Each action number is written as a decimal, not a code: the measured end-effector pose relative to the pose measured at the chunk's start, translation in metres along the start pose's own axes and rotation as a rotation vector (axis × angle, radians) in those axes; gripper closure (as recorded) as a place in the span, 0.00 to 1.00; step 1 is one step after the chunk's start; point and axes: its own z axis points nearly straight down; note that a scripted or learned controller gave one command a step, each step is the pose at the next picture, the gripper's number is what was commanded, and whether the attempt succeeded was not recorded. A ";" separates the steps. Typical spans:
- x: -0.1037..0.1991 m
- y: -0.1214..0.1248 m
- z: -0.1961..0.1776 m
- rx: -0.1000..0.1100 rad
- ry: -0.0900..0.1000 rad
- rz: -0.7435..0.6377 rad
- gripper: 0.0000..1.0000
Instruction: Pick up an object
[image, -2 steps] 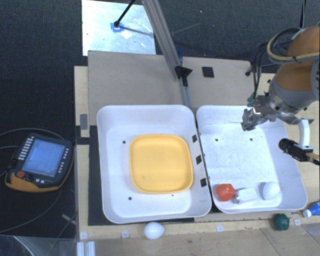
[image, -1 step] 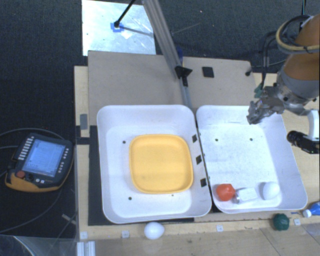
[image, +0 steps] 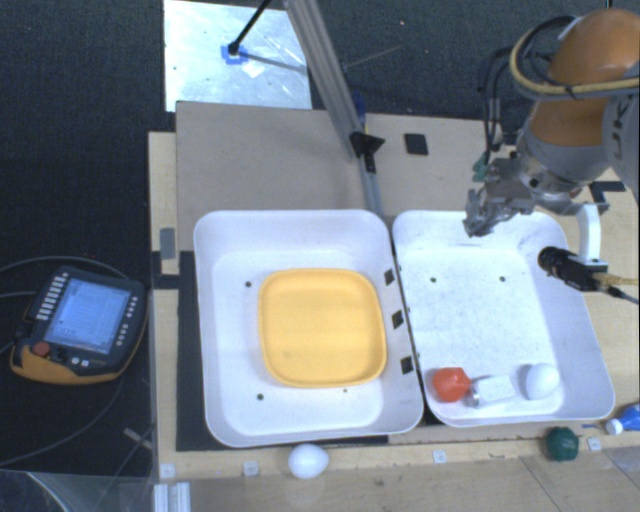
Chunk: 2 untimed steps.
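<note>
Yellow plastic marks the square plate (image: 323, 327) that is set in the middle of the left bin (image: 225, 300). In the right bin (image: 560, 330), three small things are lined up along the near wall: an orange-red object (image: 449, 384) at the left, a small white-and-grey piece (image: 491, 390) just beside it, and a white egg-shaped ball (image: 540, 380) at the right. The gripper (image: 484, 218) is seen over the far edge of the right bin, well apart from that row; nothing is seen between its tips, and how far they are parted cannot be told. Outside the bins, a white egg (image: 308, 461) and a dark green ball (image: 561, 443) are found on the near strip of the bench. A handheld control pendant (image: 78, 324) is laid on the dark floor at the left.
</note>
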 end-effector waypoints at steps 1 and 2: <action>0.044 0.020 0.020 0.002 0.000 0.000 1.00; 0.100 0.034 0.037 0.002 0.001 0.000 1.00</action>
